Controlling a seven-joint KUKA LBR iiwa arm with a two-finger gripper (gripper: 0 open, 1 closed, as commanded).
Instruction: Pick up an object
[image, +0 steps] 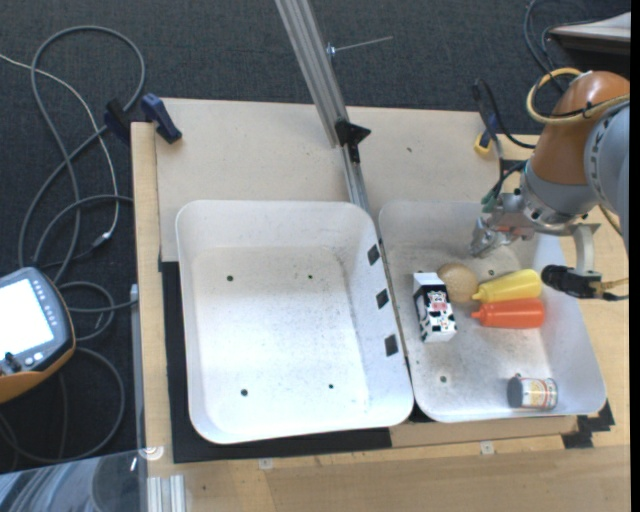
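Half-hidden behind the yellow bottle (510, 286) — a tan lump (458, 279), hard to identify.

Your arm (585, 140) comes in from the right, its orange band uppermost and the grey wrist bent steeply downward. The tool (487, 243) hangs at its end, pointing down. It's small and blurred, so you probably can't judge its finger spacing from here.
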